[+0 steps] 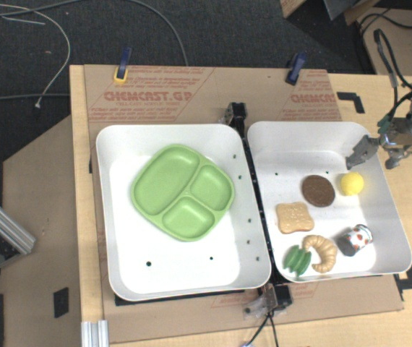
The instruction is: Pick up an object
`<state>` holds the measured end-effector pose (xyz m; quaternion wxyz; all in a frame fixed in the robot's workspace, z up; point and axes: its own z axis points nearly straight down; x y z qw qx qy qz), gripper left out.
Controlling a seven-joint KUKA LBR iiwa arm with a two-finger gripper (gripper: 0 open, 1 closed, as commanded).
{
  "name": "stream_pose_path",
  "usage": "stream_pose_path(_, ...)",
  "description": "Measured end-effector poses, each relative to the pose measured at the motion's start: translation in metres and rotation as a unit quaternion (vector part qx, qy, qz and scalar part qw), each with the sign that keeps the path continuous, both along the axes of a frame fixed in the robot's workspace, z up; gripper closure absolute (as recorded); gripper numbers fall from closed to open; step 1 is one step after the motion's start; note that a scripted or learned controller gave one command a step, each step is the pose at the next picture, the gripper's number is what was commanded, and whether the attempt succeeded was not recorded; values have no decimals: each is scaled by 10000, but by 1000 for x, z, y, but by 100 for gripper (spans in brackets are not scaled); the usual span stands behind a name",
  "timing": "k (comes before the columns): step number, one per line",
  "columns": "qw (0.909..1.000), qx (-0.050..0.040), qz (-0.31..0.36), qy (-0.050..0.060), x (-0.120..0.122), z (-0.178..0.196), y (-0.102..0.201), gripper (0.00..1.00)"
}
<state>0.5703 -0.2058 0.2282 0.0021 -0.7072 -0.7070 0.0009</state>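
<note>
Near row, right bin: green leafy item touching a tan croissant-shaped piece; small red, white and dark object just beside them toward the right wall.
Middle row, right bin: tan cracker, lying flat, apart from its neighbours.
Far row, right bin: brown disc and yellow ball, near each other, not touching.
Left bin: green divided plate, tilted to the bin's sides.
Gripper: above the far right corner of the right bin, just beyond the yellow ball.
Fingers: spread apart, nothing between them.
Candidate target: yellow ball, judged nearest to the fingers and free on all sides.
Recommended approach: centre the fingers over the ball, descend straight, close across its widest part.
Caution: a round item will likely roll if one finger touches first; keep off the bin wall.
Counter: cardboard-covered, clamped at its far edge.
</note>
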Motion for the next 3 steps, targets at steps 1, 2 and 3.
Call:
stream_pose_path(1,10000,-4,3,-17,1,2,0,0)
stream_pose_path(2,10000,-1,1,-10,5,-55,-6,0)
stream_pose_path(3,10000,4,-1,5,-3,-109,-12,0)
